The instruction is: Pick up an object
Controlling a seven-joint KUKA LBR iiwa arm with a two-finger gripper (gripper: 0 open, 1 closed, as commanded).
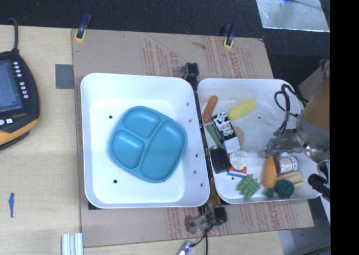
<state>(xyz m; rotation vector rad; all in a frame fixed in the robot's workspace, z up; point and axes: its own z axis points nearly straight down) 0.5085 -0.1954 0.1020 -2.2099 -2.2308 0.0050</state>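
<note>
The grey metal two-finger gripper (279, 144) hangs low in the right white plastic bin (259, 87); its state I cannot tell. Just near of it lies the orange toy carrot (270, 172), long axis running far-to-near, beside a small labelled can (288, 165).

We note: divided plate (148, 144) blue | bins (95, 102) white | corn (241, 109) yellow | carrot (270, 172) orange | sausage (210, 109) reddish | carton (225, 128) black-and-white patches, possibly a cow pattern | broccoli (284, 189) dark green.
</note>
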